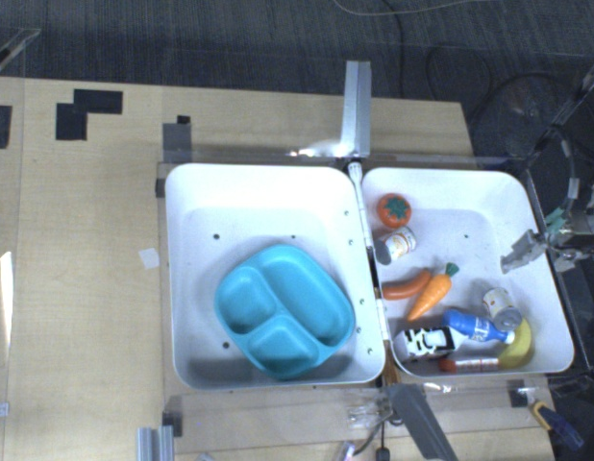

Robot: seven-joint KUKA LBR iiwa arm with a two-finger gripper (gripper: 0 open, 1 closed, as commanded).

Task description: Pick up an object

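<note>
The right bin [470, 192] holds several small objects. An orange ball with a teal top [394, 209] lies at the back left, and a small jar [400, 246] sits just in front of it. A red sausage [405, 286] and a carrot [432, 293] lie side by side in the middle. Along the front are a blue bottle [475, 327], a small can [501, 305], a banana [516, 346], a black-and-white toy [424, 340] and a red marker [468, 362]. My gripper [521, 254] reaches in over the bin's right rim, above and apart from the can, with nothing seen in it.
The left bin [210, 200] holds a blue divided plate [284, 308]. A metal post [358, 109] stands behind the rim that the two bins share. Cables lie on the floor at the back right.
</note>
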